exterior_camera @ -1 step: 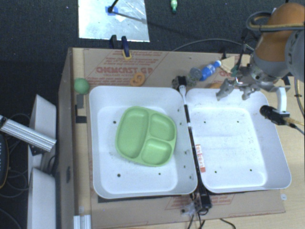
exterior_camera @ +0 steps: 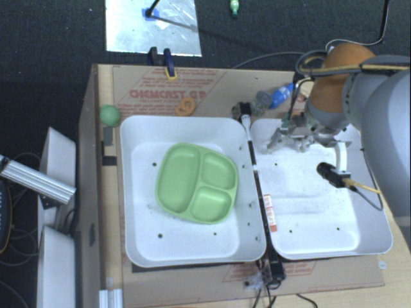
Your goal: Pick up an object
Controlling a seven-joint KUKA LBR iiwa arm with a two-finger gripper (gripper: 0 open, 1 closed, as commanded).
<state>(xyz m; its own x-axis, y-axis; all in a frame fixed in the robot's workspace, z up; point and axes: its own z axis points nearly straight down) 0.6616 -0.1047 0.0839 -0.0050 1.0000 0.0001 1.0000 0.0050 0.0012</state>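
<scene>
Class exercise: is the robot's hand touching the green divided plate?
Apart. The camera view shows the hand over the right bin, while the green divided plate lies in the left bin, with the bins' divider between them.

green divided plate [exterior_camera: 196,182] filling left bin's [exterior_camera: 138,246] middle, bare floor around plate, arm [exterior_camera: 359,88] overhanging neighbouring right bin [exterior_camera: 372,236]
</scene>
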